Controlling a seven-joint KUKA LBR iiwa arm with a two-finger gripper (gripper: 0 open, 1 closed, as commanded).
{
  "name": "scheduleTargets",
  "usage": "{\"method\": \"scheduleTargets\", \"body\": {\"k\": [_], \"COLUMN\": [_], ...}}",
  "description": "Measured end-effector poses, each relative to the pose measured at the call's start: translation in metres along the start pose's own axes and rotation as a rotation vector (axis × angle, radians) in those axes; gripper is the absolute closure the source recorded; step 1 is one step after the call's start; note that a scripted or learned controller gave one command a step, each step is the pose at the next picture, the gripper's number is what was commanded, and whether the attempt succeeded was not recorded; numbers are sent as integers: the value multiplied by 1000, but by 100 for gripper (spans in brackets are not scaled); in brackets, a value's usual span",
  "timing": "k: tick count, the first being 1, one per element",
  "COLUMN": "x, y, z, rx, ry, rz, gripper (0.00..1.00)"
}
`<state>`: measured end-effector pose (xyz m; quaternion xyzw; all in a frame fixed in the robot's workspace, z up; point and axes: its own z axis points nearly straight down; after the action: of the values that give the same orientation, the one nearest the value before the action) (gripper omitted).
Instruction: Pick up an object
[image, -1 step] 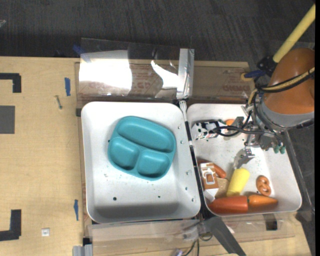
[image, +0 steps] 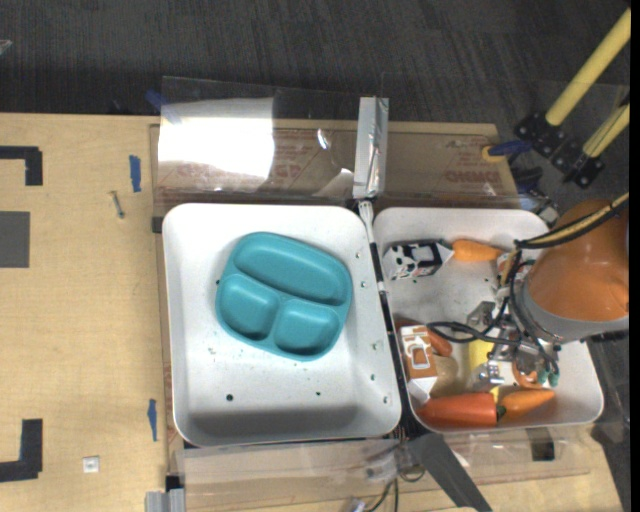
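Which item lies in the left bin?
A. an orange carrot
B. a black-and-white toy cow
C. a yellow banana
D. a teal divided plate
D: the teal divided plate sits alone in the left bin, with its three compartments facing up; the small cluttered items are all in the right bin.

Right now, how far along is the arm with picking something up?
Done: the arm has reached into the right bin, with the gripper low among the clutter near the orange carrot. In hand: nothing I can confirm; the fingers are hidden. Left: grasp and lift. The teal divided tray lies untouched in the left bin.
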<state>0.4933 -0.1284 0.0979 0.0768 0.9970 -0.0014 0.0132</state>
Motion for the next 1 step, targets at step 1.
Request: {"method": "scheduleTargets", "body": {"k": [1], "x": [0], "y": [-4], "z": [4], "rx": [-3], "ry": [-16], "rz": [-100], "gripper": [0]}}
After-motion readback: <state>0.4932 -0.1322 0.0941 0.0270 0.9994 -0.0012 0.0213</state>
